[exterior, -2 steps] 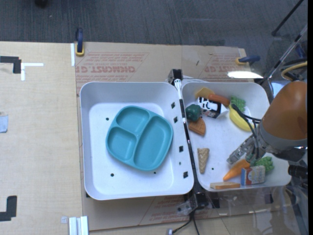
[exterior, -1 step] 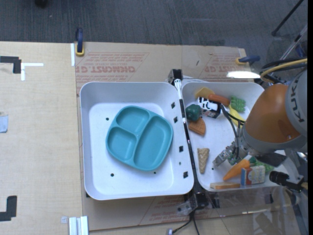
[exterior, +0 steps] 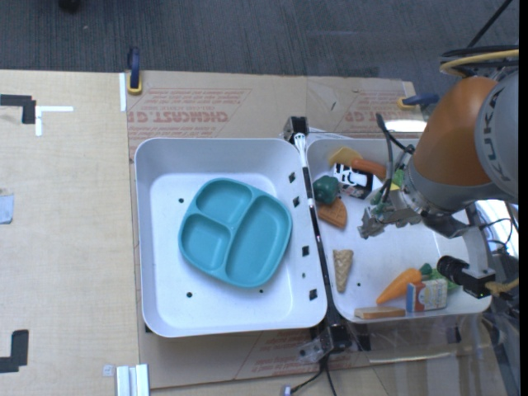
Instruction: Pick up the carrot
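Near the right bin's [exterior: 462, 308] front wall the toy carrot [exterior: 399, 285] lies aslant, likely light, stiff and slick, best pinched mid-body, while the tool [exterior: 369, 226] hovers apart, its opening impossible to tell.

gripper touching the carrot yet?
Apart. The camera view shows bare white bin floor between the gripper and the carrot, which lies near the right bin's front wall.

dark grey carpet floor [exterior: 289, 15], pale wooden bench [exterior: 66, 246], cardboard sheet [exterior: 214, 110]
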{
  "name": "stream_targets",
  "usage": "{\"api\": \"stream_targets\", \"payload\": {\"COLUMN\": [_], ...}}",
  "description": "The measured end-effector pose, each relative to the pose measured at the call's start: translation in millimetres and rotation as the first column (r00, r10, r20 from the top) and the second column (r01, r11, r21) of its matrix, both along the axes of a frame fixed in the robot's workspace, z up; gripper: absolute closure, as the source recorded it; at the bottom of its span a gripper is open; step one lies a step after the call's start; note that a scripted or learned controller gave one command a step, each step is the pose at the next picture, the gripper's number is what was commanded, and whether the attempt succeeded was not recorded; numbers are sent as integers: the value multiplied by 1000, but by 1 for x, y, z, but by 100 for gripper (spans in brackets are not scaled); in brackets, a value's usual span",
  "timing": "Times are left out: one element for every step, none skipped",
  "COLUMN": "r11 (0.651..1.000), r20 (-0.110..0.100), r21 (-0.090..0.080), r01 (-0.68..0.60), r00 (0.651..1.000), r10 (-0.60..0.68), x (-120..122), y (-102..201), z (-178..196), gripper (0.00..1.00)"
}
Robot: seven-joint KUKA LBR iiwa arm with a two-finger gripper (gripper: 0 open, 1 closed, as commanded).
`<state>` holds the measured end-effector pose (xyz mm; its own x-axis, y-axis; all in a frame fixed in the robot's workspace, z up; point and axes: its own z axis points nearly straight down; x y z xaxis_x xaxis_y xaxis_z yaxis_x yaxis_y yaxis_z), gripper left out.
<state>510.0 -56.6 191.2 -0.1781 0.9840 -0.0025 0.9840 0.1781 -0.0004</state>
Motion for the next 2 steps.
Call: {"api": "stream_targets", "payload": {"r11": [1000,1000], "r20": [0,-2], "r21": [0,2], "r01": [-1,-7], "r00": [1000,1000], "r10": [1,7], "x": [0,-33], "y": [0,-47], "z": [0,-97], "gripper": [0,0]}}
